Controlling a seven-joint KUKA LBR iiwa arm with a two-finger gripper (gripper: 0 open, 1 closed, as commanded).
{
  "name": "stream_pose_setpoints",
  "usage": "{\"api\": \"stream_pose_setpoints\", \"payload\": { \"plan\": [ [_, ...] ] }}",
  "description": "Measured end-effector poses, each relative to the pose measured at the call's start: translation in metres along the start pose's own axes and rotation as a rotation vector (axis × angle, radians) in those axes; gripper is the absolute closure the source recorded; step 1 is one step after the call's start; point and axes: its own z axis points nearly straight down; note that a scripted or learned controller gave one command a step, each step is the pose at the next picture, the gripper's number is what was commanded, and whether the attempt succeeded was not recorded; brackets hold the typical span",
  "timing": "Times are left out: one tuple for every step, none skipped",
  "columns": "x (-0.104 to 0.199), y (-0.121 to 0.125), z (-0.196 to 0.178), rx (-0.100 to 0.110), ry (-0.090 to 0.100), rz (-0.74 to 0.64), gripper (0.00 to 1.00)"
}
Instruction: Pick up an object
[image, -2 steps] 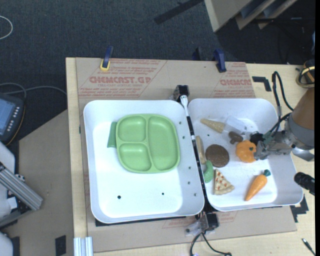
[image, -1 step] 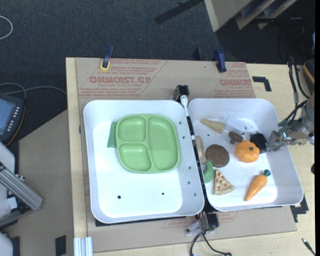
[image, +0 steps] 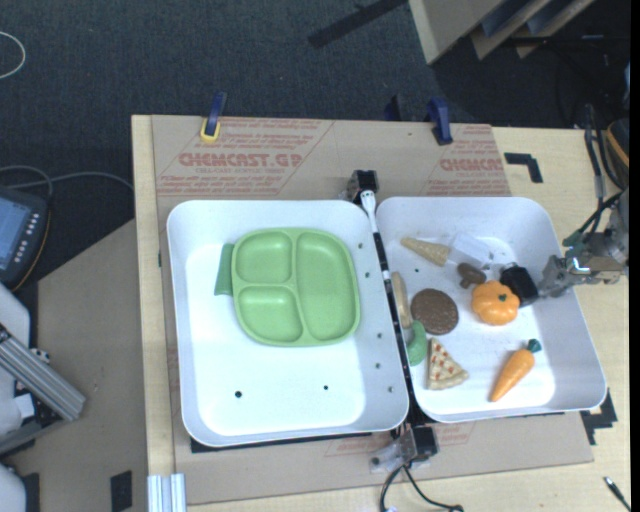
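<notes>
The right bin (image: 570, 330) holds several toy foods: an orange fruit (image: 495, 303), a carrot (image: 512, 372), a pizza slice (image: 444, 366), a brown round cookie (image: 434, 311), an ice-cream cone (image: 427, 249) and a tan stick (image: 400, 298). A small black piece (image: 518, 281) lies just right of the orange fruit. My gripper (image: 560, 272) comes in low over the right rim of this bin, beside the black piece and a little right of the orange fruit. Nothing is seen held in it.
The left bin (image: 200, 330) carries a green divided plate (image: 295, 286). A clear plastic item (image: 478, 246) lies at the back of the right bin, and a green piece (image: 415, 346) rests by the divider. Cables hang at the right edge.
</notes>
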Motion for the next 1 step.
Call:
{"api": "stream_pose_setpoints", "payload": {
  "plan": [
    [0.0554, 0.0183, 0.0085, 0.005, 0.004, -0.004, 1.00]
  ]
}}
